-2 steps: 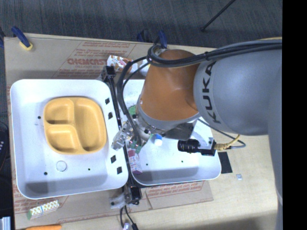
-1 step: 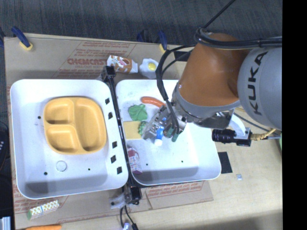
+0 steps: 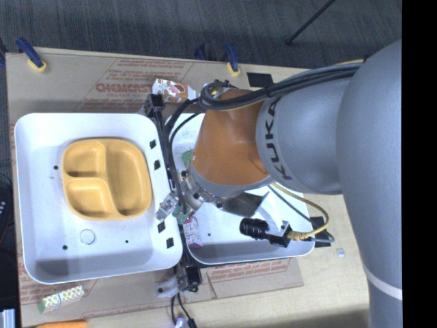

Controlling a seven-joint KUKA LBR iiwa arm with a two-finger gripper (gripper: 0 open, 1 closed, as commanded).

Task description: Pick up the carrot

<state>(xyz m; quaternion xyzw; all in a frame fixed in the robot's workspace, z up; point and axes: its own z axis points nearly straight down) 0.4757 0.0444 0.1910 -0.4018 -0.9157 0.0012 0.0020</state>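
My gripper (image 3: 179, 207) hangs low over the left edge of the right bin (image 3: 246, 255), close to the wall between the two bins. The orange wrist band (image 3: 229, 145) and the grey arm (image 3: 328, 135) cover most of that bin's floor and whatever lies on it. Small green and pink bits (image 3: 186, 220) show just under the gripper. A green speck (image 3: 185, 159) lies further back along the same edge. Nothing orange shows at the gripper.
The left bin (image 3: 27, 135) holds a yellow divided tray (image 3: 106, 178). A black cable plug (image 3: 263, 229) hangs over the right bin's front. Blue clamps (image 3: 32, 53) (image 3: 231, 57) grip the board's far edge. A wrapped packet (image 3: 61, 297) lies front left.
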